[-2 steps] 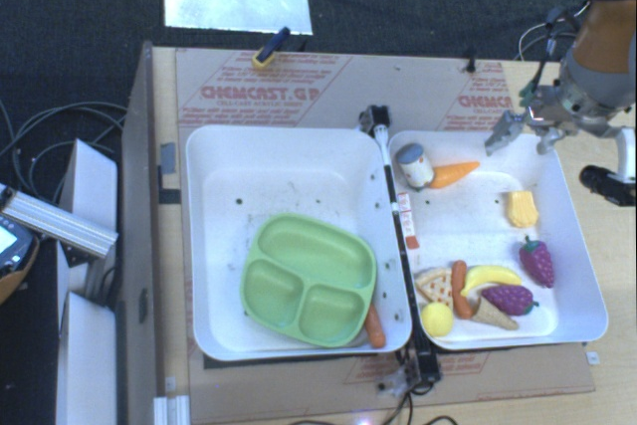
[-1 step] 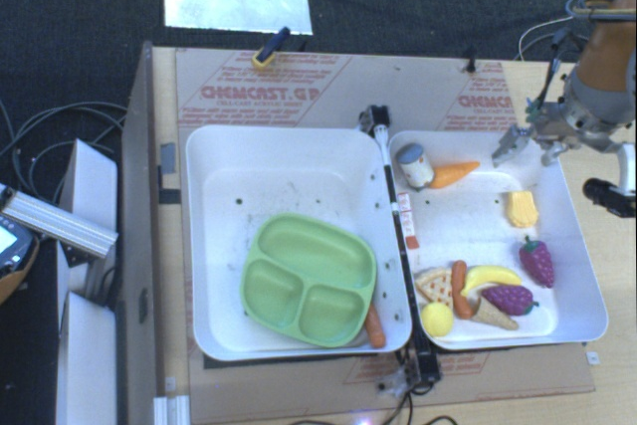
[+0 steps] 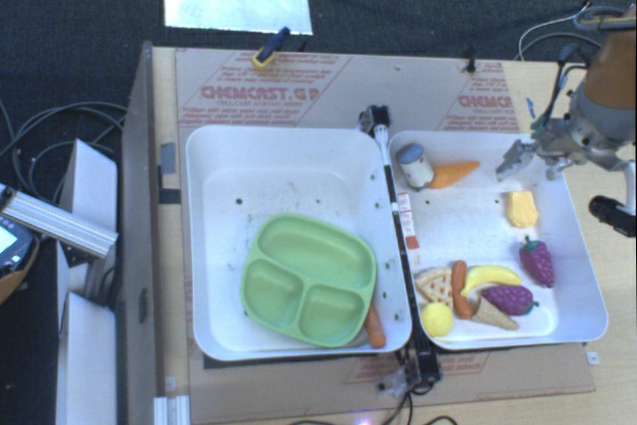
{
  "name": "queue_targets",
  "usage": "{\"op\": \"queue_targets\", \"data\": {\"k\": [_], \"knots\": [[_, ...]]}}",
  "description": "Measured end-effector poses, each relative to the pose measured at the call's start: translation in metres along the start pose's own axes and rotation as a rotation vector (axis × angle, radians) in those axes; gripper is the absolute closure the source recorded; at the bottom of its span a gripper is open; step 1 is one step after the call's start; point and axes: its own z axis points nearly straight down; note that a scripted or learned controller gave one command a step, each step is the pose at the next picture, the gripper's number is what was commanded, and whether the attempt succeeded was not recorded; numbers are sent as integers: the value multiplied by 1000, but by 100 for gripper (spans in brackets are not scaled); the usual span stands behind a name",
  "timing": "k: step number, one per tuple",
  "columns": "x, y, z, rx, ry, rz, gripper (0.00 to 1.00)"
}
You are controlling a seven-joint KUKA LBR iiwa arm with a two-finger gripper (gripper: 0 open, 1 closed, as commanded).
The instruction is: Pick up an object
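A: Where's the gripper [image 3: 532,161]?

B: Over the far right corner of the right bin [image 3: 587,266], hanging from the arm [image 3: 609,85] that comes in from the right. Its two fingers stand apart, wide, with nothing between them.

A: What lies closest to it?

B: A yellow block [image 3: 522,208], just below the fingers on the bin floor, not touching them. Left of that, a carrot [image 3: 455,174] points toward a small jar [image 3: 414,164] in the bin's far left corner; the carrot's tip looks to touch the jar.

A: And the near end of that bin?

B: A cluster. A strawberry [image 3: 537,261] sits by the right wall, apart from the block. Below it a banana [image 3: 492,277] curves over purple grapes [image 3: 508,297]. A sausage [image 3: 459,287] lies between the banana and a pizza slice [image 3: 434,285]. A lemon [image 3: 436,318] sits in the near left corner, with a cone [image 3: 494,315] beside it, under the grapes.

A: The left bin [image 3: 229,184]?

B: A green tray [image 3: 308,281] with three compartments rests toward its near right. A second carrot [image 3: 374,326] lies against the tray's right edge, near the dividing wall.

A: Under everything?

B: The desk [image 3: 328,85], covered in printed cardboard.
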Motion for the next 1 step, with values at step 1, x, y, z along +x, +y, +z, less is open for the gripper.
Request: {"op": "queue_targets", "data": {"k": [1], "knots": [[1,-3,41,2,1,0,0]]}}
